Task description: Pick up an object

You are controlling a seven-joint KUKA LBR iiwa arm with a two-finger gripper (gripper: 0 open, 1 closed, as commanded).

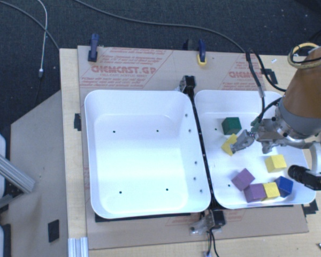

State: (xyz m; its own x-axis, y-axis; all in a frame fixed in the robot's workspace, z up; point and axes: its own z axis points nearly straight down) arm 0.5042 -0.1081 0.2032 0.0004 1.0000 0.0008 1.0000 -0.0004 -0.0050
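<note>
Several small blocks lie in the right bin (219, 103). A green cube (231, 125) sits near its back left. Just below it lies a yellow block (228, 144), tilted. My gripper (239, 143) reaches in from the right, and its tip is right against this yellow block, partly covering its right side. I cannot see whether the block is gripped or only touched. Further right lies another yellow block (276, 163). Along the front edge are two purple blocks (243, 178) (254, 193), a yellow one (271, 190) and a blue one (284, 186).
The left bin (96, 143) stands beside the right one, and their rims meet at the middle. The arm's grey and orange body (305, 103) hangs over the right bin's far right side. Black cables (259, 84) trail over that bin's back edge.
</note>
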